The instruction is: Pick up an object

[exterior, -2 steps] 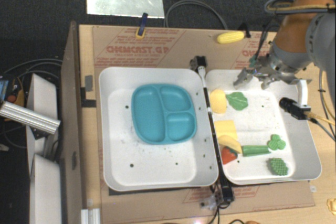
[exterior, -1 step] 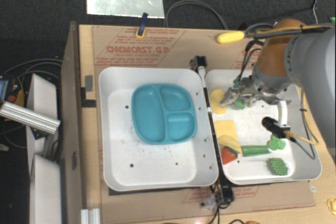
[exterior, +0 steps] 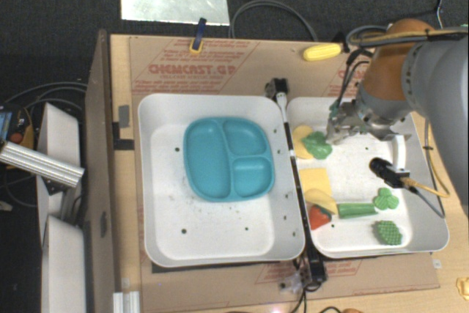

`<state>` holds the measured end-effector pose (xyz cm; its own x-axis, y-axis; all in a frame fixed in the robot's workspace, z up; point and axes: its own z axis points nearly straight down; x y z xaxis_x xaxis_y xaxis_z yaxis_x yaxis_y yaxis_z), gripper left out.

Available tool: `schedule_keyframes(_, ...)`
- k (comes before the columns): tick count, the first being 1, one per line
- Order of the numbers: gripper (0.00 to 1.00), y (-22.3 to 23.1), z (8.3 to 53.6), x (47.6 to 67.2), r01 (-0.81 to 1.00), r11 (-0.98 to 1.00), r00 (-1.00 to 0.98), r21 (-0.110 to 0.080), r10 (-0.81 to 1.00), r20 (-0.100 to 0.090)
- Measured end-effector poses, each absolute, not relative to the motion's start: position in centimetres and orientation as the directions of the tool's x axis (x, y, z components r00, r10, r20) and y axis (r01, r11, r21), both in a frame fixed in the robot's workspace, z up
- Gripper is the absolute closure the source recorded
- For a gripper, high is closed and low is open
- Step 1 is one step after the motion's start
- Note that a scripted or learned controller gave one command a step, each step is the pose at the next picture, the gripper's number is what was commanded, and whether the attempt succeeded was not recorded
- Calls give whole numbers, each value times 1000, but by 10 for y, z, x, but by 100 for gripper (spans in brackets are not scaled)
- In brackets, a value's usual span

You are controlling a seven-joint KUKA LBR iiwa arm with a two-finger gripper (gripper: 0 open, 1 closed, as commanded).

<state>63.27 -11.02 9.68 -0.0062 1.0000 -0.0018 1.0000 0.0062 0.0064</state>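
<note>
End effector hangs at the green leafy plastic toy in the arm-side shallow white bin, grip state unreadable; risk is an off-centre close snagging the touching yellow plastic piece or slipping off

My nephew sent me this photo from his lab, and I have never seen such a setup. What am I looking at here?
This is one photo from a camera fixed above a bench, looking down at a slant. The grey machine with the orange band is a robot arm reaching in from the right. Its claw is the part meant to grasp things.

Two shallow white bins sit side by side. The left bin holds a teal divided plate. The right bin holds small toy foods: a green piece right beside the claw, a yellow square, a red piece and a green stick.

Whether the claw grips anything cannot be told from this angle.
</note>
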Motion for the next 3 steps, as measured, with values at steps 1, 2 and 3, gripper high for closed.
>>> schedule_keyframes(1, 100, -149, 206, 602, 1000, -2, 2, 10, 1000, -4)
schedule_keyframes(2, 0, -146, 199, 602, 1000, 2, -2, 3, 1000, -1)
schedule_keyframes(3, 0, -157, 152, 573, 1000, -1, 1, -3, 1000, 1)
